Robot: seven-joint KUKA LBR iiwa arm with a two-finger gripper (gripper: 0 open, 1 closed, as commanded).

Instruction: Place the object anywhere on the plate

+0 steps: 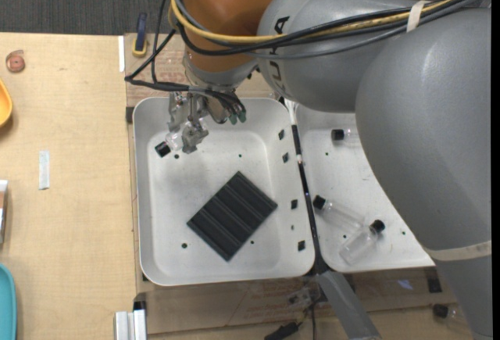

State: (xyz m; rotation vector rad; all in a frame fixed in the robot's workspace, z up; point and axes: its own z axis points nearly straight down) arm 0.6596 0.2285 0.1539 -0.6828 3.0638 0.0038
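Observation:
A black ribbed plate (233, 215) lies flat and turned at an angle in the middle of the left bin (156, 252). My gripper (186, 140) hangs over the far left corner of that bin, well above and left of the plate. A small black piece (162, 148) sits on the bin floor just left of the gripper. In the right bin (391, 248) a clear plastic bottle (353, 235) with a black cap (376, 227) lies on its side, far from the gripper.
A small black item (337, 134) rests at the far end of the right bin. The divider (301, 166) between the bins carries black clips. The wooden bench (62, 174) to the left bears small objects. My arm (391, 80) covers much of the right bin.

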